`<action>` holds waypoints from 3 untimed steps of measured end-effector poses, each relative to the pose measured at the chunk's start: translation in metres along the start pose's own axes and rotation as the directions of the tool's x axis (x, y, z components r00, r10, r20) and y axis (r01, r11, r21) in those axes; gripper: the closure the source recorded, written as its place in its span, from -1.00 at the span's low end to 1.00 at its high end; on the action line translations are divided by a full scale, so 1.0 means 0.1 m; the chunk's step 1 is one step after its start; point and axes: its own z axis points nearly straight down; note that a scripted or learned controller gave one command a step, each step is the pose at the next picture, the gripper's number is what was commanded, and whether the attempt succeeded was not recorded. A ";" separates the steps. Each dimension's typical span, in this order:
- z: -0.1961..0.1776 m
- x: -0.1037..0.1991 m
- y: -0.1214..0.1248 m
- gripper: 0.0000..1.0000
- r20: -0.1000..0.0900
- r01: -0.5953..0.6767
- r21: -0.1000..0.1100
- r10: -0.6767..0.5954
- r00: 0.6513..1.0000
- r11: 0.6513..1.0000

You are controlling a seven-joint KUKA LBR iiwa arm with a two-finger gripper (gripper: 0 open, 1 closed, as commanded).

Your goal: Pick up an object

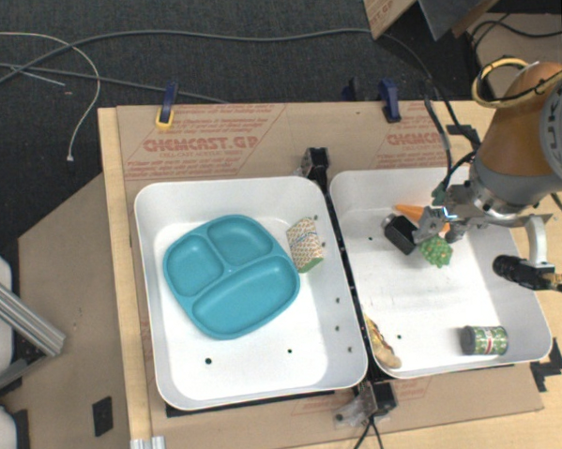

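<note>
Near-edge green can (483, 340) lies on its side; gripper (438, 222), jaw state unclear, hangs directly above green toy (437, 252), far right bin (415, 362).

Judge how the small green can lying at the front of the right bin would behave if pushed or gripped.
The green can lies on its side in the right bin, so a nudge would probably roll it. Its rounded body looks rigid, so it may slip from fingers unless gripped across its sides.
</note>
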 end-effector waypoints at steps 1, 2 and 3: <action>-0.60 0.08 -0.01 1.00 0.000 0.001 0.000 -0.001 1.000 1.000; -1.13 0.08 0.01 1.00 0.000 0.001 -0.002 -0.001 1.000 1.000; -1.04 0.54 0.01 1.00 -0.002 0.002 0.005 -0.002 1.000 1.000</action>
